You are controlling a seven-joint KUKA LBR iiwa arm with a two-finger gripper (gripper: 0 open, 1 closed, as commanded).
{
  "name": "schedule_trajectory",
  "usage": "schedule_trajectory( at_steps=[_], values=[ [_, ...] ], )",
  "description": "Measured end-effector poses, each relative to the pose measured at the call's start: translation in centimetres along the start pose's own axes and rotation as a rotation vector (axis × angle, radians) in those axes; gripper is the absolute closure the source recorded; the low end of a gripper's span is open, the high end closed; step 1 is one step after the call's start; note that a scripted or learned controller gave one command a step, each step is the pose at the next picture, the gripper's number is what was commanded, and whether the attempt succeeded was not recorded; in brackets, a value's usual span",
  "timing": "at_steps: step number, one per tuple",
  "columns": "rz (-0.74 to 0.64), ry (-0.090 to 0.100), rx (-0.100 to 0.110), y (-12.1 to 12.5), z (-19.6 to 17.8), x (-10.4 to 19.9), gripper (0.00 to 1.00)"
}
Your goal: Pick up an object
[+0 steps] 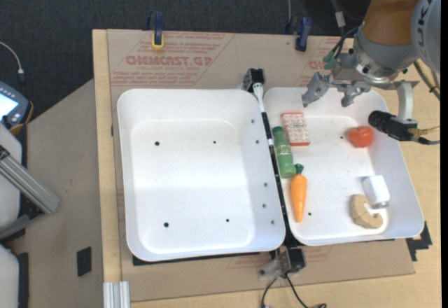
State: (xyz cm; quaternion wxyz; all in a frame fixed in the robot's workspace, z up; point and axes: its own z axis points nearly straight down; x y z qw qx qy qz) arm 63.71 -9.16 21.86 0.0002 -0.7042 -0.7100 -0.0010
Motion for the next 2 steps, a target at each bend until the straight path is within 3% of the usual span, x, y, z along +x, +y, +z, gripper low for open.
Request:
schedule_trajectory(
  at_steps=[1,2],
  values=[
    [0.005,-0.002,-0.001,2.3,0.7,3.0,0.0],
    [0.005,-0.004,-0.003,2.3,-0.4,2.8,1.0]
  ],
)
